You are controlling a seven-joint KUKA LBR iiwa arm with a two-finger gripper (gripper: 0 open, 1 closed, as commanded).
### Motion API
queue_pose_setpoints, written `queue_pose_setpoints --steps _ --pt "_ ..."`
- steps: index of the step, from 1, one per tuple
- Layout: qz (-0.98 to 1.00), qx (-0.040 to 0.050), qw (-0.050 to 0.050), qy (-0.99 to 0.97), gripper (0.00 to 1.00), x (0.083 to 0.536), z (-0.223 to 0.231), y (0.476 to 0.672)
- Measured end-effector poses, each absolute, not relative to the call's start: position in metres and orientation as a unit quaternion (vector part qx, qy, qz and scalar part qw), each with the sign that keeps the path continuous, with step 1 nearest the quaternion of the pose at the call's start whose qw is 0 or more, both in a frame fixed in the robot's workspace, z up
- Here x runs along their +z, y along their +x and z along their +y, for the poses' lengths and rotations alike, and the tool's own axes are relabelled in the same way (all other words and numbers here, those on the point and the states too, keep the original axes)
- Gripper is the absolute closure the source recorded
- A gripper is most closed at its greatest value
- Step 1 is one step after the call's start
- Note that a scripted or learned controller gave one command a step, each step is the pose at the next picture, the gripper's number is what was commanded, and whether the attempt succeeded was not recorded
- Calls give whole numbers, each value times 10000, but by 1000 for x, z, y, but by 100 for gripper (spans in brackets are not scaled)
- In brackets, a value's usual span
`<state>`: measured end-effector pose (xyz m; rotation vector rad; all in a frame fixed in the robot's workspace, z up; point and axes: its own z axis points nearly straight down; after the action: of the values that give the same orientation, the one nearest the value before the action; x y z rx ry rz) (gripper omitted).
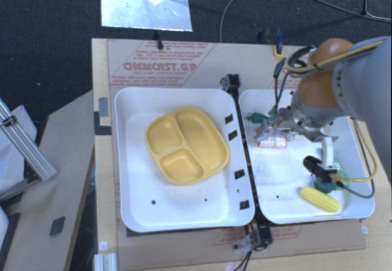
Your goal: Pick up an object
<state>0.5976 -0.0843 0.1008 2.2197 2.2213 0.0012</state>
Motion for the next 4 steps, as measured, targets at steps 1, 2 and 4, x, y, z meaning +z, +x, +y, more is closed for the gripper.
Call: queue_pose_setpoints --steps 1,2,4 --pt "7085 23 28 7057 100 165 -83 598" --pt "7085 21 31 7057 100 217 -91 607" --pt "7105 15 7 7037 100 268 -42 614"
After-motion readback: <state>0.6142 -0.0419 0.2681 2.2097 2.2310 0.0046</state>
